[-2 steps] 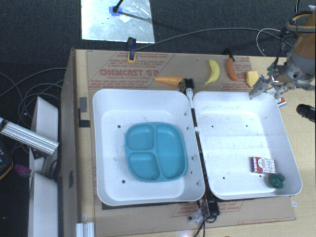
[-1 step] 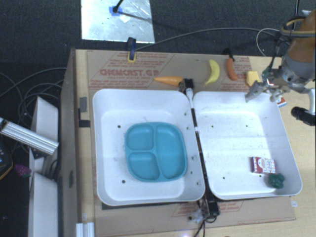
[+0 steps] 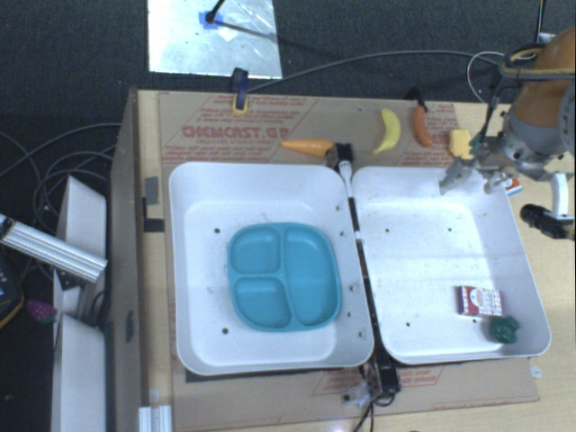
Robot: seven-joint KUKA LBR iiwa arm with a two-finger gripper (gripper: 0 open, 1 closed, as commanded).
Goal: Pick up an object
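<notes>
I'm hovering the tool (image 3: 474, 176) over the right bin's (image 3: 522, 250) far corner, fingers spread, nothing between them. I'm eyeing the small red carton (image 3: 476, 301) near the front corner, just beside a green lump (image 3: 504, 330): probably light, stiffish card, so I'm planning on pinching its long sides.

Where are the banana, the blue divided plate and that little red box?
banana (image 3: 389, 130), camera view, middle of its curve.
blue divided plate (image 3: 284, 274), camera view, central ridge.
red box (image 3: 476, 301), camera view, top face.
</notes>
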